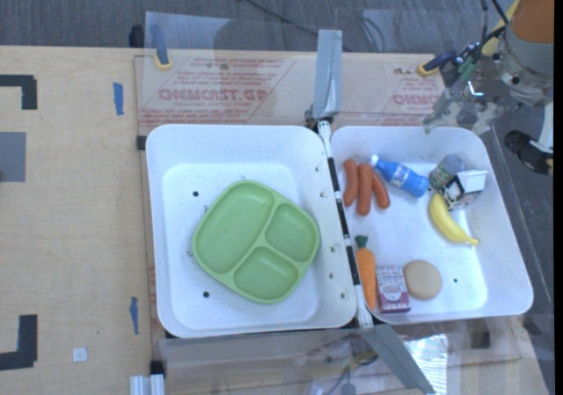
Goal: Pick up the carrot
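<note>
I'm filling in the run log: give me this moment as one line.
task: pick up carrot | carrot: lying at right bin's left wall, beside a red carton | claw: over bin's far rim, apart from carrot | status: not grasped

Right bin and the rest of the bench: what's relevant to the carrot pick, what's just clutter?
Job:
- orange carrot with green top, at right bin's left wall
- two-finger gripper, above right bin's far rim

Clutter:
- red sausages
- blue plastic bottle
- yellow banana
- tin can
- red carton
- tan round bun
- green divided plate, left bin
</note>
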Action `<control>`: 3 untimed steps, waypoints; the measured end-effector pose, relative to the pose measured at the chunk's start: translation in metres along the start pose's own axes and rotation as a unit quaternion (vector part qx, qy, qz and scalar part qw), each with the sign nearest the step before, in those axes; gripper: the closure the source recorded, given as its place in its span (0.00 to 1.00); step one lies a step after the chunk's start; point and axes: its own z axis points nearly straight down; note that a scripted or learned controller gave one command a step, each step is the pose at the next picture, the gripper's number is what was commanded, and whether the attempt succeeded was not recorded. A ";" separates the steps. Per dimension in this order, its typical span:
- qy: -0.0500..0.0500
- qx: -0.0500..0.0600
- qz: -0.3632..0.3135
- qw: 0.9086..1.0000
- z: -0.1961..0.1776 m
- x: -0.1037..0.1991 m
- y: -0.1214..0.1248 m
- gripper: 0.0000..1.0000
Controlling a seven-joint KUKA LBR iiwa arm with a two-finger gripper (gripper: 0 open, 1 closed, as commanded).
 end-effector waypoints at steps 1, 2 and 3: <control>0.000 0.000 0.010 1.000 0.083 0.028 -0.066 0.00; 0.000 -0.006 0.039 0.999 0.185 0.043 -0.124 0.00; 0.000 -0.003 0.098 0.995 0.087 0.090 -0.099 0.00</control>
